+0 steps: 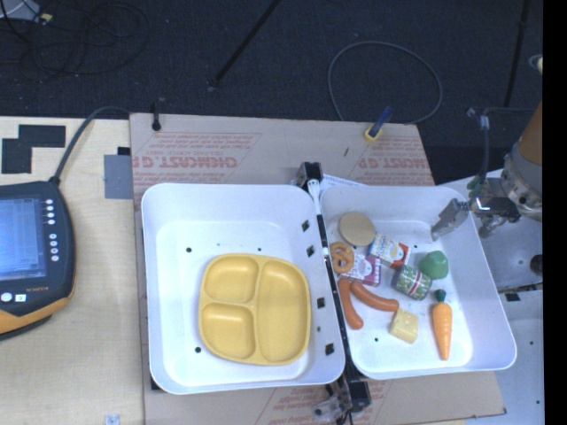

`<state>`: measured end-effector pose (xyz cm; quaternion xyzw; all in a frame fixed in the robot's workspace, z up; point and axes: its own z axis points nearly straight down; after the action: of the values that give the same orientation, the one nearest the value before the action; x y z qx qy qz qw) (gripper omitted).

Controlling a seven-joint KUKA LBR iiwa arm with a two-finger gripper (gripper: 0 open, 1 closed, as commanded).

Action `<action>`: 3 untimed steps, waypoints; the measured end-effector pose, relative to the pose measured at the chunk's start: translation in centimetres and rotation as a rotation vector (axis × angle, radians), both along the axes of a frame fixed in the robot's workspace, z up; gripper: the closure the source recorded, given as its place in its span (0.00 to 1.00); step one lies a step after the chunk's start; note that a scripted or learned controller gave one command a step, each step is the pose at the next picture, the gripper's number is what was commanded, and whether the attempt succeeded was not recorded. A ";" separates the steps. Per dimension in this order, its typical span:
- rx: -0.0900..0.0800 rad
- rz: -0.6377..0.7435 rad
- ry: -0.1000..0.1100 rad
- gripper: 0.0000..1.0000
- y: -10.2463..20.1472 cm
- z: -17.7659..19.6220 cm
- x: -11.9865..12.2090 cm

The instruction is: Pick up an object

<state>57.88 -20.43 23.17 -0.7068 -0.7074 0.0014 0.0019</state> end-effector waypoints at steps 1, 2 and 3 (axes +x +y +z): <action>0.007 0.000 0.001 0.00 2.6 -14.4 0.7; 0.005 0.000 -0.006 1.00 2.3 -12.6 1.0; 0.005 -0.002 -0.003 0.00 2.2 -12.7 0.9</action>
<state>58.80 -18.18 10.44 -0.7075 -0.7067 -0.0017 0.0025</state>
